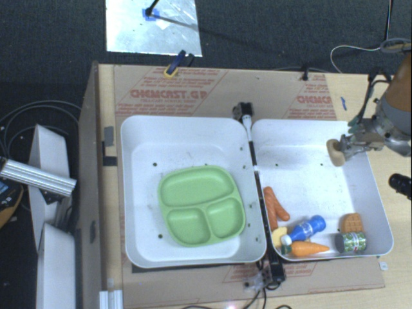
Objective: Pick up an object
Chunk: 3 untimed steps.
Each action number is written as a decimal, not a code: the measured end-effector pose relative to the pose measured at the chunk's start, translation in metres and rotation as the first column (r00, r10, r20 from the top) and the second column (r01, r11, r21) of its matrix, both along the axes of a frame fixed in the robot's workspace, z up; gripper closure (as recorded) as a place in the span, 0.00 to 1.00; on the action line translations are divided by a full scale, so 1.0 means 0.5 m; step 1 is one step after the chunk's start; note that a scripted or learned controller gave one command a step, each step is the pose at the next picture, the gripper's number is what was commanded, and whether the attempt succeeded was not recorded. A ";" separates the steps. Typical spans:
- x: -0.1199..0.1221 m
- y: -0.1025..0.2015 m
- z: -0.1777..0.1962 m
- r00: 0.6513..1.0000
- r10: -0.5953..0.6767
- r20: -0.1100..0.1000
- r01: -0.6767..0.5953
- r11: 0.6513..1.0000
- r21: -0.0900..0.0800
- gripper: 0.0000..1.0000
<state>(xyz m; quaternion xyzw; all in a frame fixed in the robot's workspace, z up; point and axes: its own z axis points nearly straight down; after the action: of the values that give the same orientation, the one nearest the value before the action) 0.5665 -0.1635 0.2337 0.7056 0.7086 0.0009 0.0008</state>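
Observation:
My gripper (344,148) hangs over the far right part of the right bin (302,147), near its right wall. A small tan rounded object (335,152) sits between the fingertips, and the gripper is shut on it. At the bin's near end lie two orange carrot pieces (275,203), a blue bottle (308,227), a yellow piece (279,238), an orange carrot (310,248), a brown biscuit-like piece (351,223) and a green can (353,242).
The left bin (141,147) holds a green divided plate (201,205). A black clip (244,111) sits at the far end of the wall between the two bins. Cables run along the bench's far right edge (360,47).

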 end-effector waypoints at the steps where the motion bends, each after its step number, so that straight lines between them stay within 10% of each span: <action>1: 0.002 0.001 0.021 1.000 0.004 0.003 -0.004 1.000 0.000 1.00; 3: -0.160 -0.052 0.037 1.000 -0.004 -0.001 0.004 1.000 -0.001 1.00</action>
<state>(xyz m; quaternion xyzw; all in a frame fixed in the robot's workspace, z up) 0.4868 -0.1894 0.2524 0.7068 0.7074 0.0003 0.0010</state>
